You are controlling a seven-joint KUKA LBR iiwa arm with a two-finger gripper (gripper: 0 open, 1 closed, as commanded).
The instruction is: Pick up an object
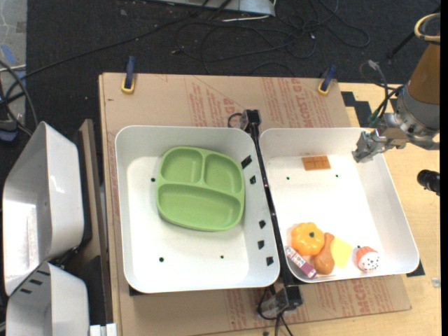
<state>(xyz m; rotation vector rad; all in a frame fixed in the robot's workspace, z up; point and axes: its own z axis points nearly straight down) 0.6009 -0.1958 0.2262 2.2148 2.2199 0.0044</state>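
The right bin (392, 208) holds several small items. A flat orange tile (316, 163) lies near its far wall. An orange pumpkin-shaped toy (306, 238), an orange drumstick-shaped piece (324, 258), a yellow piece (341, 252), a small purple-and-pink item (300, 261) and a red-and-white item (367, 259) cluster at the near edge. My gripper (367, 148) hangs over the far right corner of this bin, right of the orange tile and well apart from the cluster. Nothing shows in its grasp.
A green divided plate (201, 187) lies in the left bin (133, 222). A black divider strip (259, 187) runs between the bins. Blue-and-yellow clamps (128, 75) (326, 80) stand at the board's far edge. White tubs (42, 194) sit off to the left.
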